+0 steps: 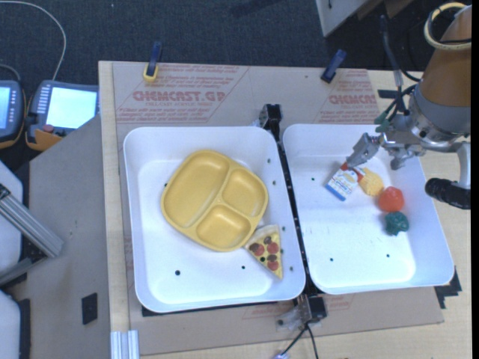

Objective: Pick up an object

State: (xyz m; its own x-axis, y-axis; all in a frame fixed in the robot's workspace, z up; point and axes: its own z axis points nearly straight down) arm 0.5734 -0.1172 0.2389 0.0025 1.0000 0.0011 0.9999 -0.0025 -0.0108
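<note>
In the right bin (352, 268) lie a small white, red and blue carton (342, 185), a yellow piece (371, 182), a red tomato-like ball (391, 198) and a green broccoli-like piece (396, 222), all grouped near the bin's far right. My gripper (354, 161) reaches in from the right and slants down to the left. Its tip hangs just above the carton's upper end. I see nothing held in it.
The left bin (150, 275) holds a yellow divided plate (215, 199) and a toy pizza slice (267, 249) by its right wall. A black clamp (271, 115) sits between the bins at the back. The arm's grey and orange wrist (445, 88) looms over the right bin's far corner.
</note>
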